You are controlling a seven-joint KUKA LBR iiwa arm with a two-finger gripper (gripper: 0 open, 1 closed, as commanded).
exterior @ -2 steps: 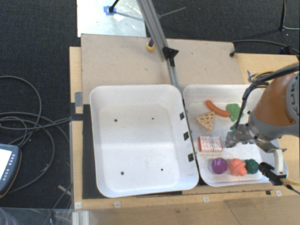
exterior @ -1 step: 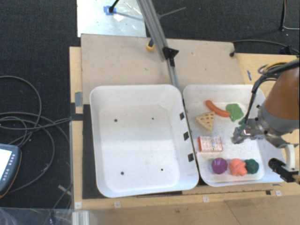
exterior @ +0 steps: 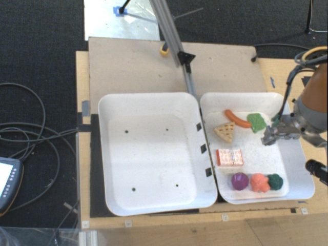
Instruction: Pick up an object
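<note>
The gripper hovers just right of the green toy in the right bin (whether it is spread or closed cannot be told), so a good pick likely needs it centred over the toy before descending.

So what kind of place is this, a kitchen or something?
Probably a robot lab, not a kitchen. The food is toy food in a white bin, like the sausage and the purple piece. A robot gripper hangs over it, and cables trail across the floor.
</note>
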